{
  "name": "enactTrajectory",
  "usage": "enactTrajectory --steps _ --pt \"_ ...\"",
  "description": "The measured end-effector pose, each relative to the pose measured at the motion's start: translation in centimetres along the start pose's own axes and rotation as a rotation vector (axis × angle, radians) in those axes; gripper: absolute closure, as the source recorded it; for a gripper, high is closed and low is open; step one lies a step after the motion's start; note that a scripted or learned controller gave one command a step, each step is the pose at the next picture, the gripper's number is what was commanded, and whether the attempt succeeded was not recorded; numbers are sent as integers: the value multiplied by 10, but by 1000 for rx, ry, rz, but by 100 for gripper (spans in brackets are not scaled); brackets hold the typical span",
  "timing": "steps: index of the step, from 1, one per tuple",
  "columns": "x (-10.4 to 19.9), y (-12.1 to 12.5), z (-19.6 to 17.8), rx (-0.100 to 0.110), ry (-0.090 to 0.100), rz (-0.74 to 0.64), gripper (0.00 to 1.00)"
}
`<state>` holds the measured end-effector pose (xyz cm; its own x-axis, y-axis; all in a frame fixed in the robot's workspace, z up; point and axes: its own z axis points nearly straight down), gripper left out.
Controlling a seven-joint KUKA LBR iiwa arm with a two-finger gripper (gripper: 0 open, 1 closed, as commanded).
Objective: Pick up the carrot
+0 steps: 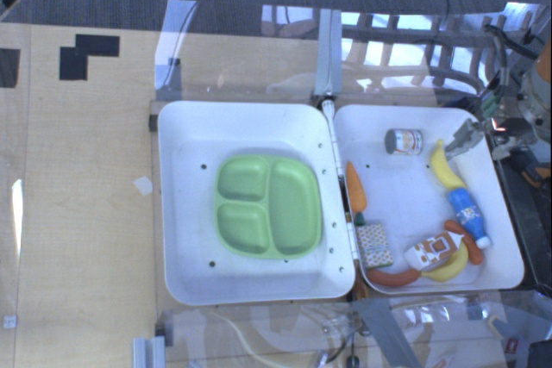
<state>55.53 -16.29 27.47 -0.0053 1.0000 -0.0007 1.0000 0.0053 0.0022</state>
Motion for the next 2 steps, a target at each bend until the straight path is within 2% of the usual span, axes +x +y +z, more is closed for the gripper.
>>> enactTrajectory --steps 1,2 --pt "17 33 69 4 1 463 0" --pt "7 -35 186 -8 1 241 0"
